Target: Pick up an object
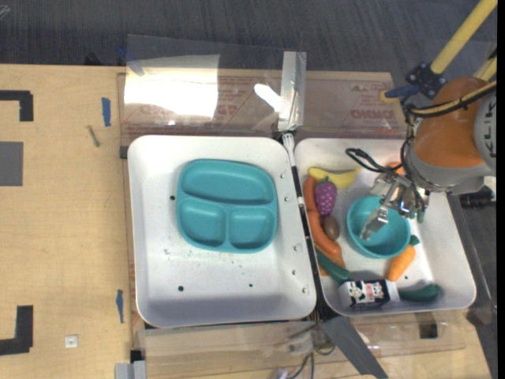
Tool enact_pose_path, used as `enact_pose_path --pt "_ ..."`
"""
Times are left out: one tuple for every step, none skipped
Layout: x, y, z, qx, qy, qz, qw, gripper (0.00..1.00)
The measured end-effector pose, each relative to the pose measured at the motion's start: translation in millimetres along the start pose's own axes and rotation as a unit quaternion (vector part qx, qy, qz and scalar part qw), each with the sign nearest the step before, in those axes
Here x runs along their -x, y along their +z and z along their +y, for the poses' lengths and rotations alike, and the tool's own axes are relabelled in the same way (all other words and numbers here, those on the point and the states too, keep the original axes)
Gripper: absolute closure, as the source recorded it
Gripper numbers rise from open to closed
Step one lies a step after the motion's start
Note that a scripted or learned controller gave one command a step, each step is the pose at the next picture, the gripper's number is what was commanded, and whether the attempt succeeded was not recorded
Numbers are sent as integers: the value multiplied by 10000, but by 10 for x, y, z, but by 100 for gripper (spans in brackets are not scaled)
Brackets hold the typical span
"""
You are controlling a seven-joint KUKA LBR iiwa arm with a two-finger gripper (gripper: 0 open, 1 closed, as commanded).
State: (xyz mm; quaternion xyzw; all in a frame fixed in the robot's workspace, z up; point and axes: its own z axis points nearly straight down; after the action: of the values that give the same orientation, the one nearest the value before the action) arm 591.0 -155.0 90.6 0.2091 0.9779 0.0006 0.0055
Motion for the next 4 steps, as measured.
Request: enact_pose_path --pt "60 7 293 3 311 -14 9995 0" --pt "-321 -6 529 -5 261 -12 9997 0" --pt "-423 -7 372 14 975 -22 9952 0" --pt "-226 0 560 -8 338 -14 9994 0"
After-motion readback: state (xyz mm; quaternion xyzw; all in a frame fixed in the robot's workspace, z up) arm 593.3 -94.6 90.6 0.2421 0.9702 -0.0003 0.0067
